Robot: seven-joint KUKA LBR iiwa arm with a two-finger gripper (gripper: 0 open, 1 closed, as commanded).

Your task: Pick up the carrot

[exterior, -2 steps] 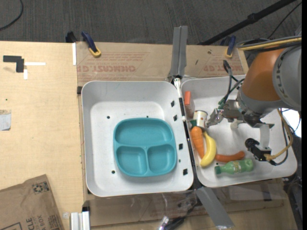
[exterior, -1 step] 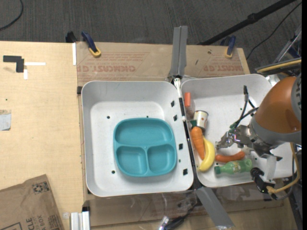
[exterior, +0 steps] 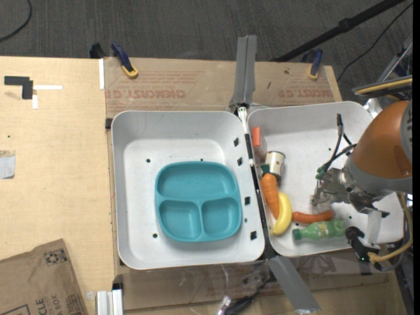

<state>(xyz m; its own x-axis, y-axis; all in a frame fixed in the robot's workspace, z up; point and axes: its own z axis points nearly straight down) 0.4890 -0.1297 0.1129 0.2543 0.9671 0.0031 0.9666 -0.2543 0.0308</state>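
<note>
A: Carrot (exterior: pixel 270 193): location?

B: Right bin (exterior: pixel 298 120), lower left, along the dividing wall, touching the banana (exterior: pixel 283 213).

A: Claw (exterior: pixel 321 195)?

B: Right of centre, just above the orange-red sausage-shaped toy (exterior: pixel 312 216); spread or pressed together, I cannot tell. Nothing visibly held.

A: Step?

B: Approach, by my reading. Next: shift left across the bin, descend over the carrot.

A: Obstructions?

B: Banana, wall, small can (exterior: pixel 274 163); green bottle (exterior: pixel 319 231) below. Teal divided plate (exterior: pixel 197 200) in the left bin (exterior: pixel 131 176), apart.

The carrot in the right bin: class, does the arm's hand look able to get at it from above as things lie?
Probably yes. The carrot lies uncovered against the right bin's left wall, with the banana touching its lower end. The hand is to its right, over the bin. The wall and banana may crowd a grasp.
</note>
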